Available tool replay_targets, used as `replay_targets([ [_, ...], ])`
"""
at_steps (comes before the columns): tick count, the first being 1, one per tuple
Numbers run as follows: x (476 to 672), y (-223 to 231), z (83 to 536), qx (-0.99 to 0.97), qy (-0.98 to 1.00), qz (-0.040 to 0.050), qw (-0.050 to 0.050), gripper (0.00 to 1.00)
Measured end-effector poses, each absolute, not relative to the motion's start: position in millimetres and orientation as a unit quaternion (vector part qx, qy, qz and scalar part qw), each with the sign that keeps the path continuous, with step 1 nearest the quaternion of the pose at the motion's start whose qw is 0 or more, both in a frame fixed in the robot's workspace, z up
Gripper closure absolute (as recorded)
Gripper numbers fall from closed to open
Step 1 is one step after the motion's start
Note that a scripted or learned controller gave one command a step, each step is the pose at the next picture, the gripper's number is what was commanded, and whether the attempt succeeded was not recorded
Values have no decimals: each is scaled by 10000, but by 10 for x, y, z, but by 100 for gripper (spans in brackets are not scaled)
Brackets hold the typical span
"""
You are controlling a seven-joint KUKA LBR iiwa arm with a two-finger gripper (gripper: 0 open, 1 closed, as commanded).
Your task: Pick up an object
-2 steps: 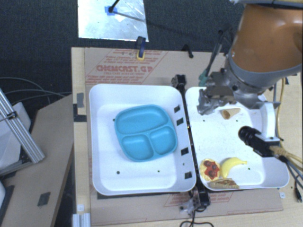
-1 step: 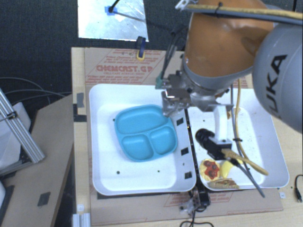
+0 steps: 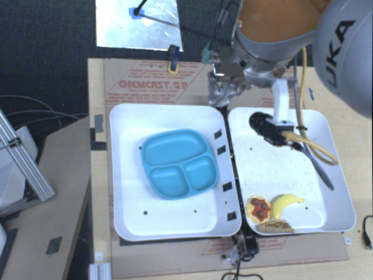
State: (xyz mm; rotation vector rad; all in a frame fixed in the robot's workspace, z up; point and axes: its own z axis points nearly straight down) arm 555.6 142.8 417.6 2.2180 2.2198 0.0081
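We look down on a surface (image 3: 99, 174) carrying two shallow white bins side by side. The left bin (image 3: 125, 214) holds a blue divided plate (image 3: 178, 163) with three compartments, lying flat near the middle of the bin and slightly turned.

The right bin (image 3: 335, 174) holds the small things gathered at its near edge. A yellow toy banana (image 3: 287, 203) lies there, curved, with its tip pointing to the right. Just beside it on the left sits a round piece that looks like a small pizza with red topping (image 3: 259, 208). Below both, against the bin's front wall, lies a flat brownish food piece (image 3: 275, 227), touching or nearly touching the pizza; we cannot tell exactly what it is.

The grey arm (image 3: 344, 34) with its orange band (image 3: 280, 7) reaches in from the upper right and hangs over the far edge of the bins. The pincer (image 3: 223, 95) sits low at the seam between the two bins, by their far rims, well apart from the banana and the other food pieces. We cannot tell how it stands, since the wrist hides it from above. A black fitting with a yellowish hose (image 3: 274, 130) hangs over the right bin's far half.

Behind the bins lies a cardboard sheet with red print (image 3: 151, 83), and beyond it a shiny foil panel (image 3: 137, 13).
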Motion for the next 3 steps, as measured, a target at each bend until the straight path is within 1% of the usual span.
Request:
replay_targets([
  [1, 5076, 1838, 3878, 7056, 7087, -1, -3, 100],
  [2, 5166, 1265, 3582, 7086, 7056, -1, 5, 100],
  [3, 5224, 1604, 1884, 7066, 7076, -19, -20, 100],
])
